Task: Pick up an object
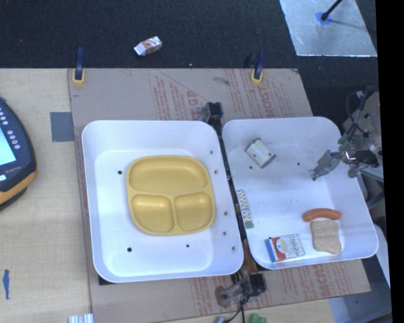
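Small white-grey box [259,152] sits near the right bin's [295,257] far edge; gripper [332,164] hovers by the right rim, fingers spread, holding nothing.

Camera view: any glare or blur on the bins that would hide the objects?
Camera view: the left bin is washed out bright around the yellow divided plate; the sausage and bread slice read clearly; the gripper at the right bin's edge looks soft.

One fixed camera is looking down at a slant on my tabletop [43,220], taking in both white bins [160,264] from moderately high.
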